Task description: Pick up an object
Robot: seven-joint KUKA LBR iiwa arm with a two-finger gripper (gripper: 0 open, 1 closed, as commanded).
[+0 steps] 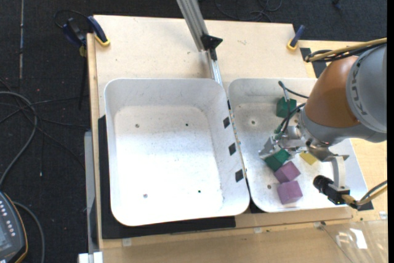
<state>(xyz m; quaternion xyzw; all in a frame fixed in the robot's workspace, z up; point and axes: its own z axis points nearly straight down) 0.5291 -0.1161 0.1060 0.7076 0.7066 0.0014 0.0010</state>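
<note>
Arm reaches in from the right over the right bin, w/ the jaws down among the objects. Whether they're open, closed or gripping anything: can't tell, the wrist and cabling hide the tips.

Candidate things all sit in the right bin, bunched together: green block just beside the jaws, two purple blocks below it toward the near rim, a dark green piece further back, and a yellow bit partly under the wrist.

Risks, as I judge them:
- Clutter. Green block and upper purple block touch or nearly so; jaws could straddle both, or push one aside and close on air.
- Green block looks tilted, so a grip on an edge may slip on lift.
- Blocks sit near the bin's sloped wall; a nudge could slide them up against it, harder to reach.

Left bin is a shallow white tray, speckled. Both bins rest on a pale wood bench w/ clamps at the back corners. Metal strut slants across from the top. Dark carpeted floor around, loose cables.
</note>
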